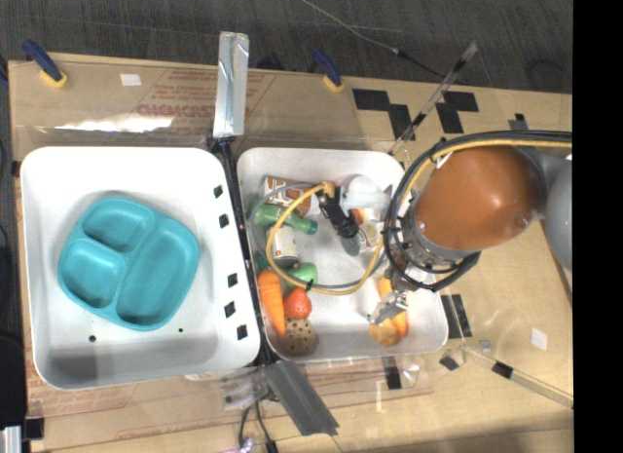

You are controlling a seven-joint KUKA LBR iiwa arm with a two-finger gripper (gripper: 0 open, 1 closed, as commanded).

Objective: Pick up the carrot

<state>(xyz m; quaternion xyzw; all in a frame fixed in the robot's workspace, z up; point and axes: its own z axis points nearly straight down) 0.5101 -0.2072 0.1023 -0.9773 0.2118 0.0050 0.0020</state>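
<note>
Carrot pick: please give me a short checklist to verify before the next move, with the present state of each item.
1. Carrot located, at the left wall of the right bin: ok.
2. Carrot top unobstructed: ok.
3. Space around carrot: not ok; tomato touches it and a brown item lies beside its tip.
4. Hand above carrot: not ok; the arm hangs over the bin's right side.
5. Hand state: cannot tell.
6. Yellow cable away from carrot: ok.
</note>
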